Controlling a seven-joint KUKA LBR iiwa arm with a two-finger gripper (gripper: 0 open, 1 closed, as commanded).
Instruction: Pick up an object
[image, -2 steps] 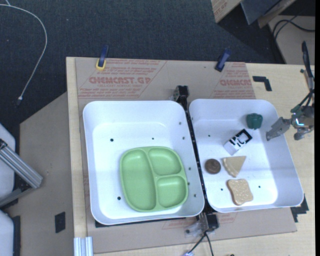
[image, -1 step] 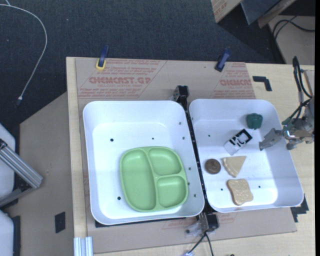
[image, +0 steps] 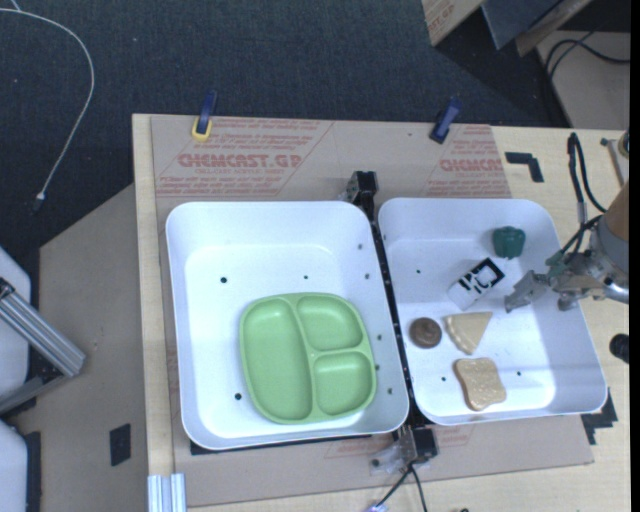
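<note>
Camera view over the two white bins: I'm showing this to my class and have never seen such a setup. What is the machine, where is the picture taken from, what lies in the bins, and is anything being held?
The picture comes from one fixed camera above a bench, looking down at a slant. The machine is a robot arm reaching in from the right; its grasping end, the gripper, hangs over the right bin. Its job is to pick up an object.

The left bin holds a green divided plate. The right bin holds a green toy, a black-and-white item, a brown round piece, a pale wedge and a toast-like slice.

I see nothing between the gripper's fingers, so nothing appears held.
</note>
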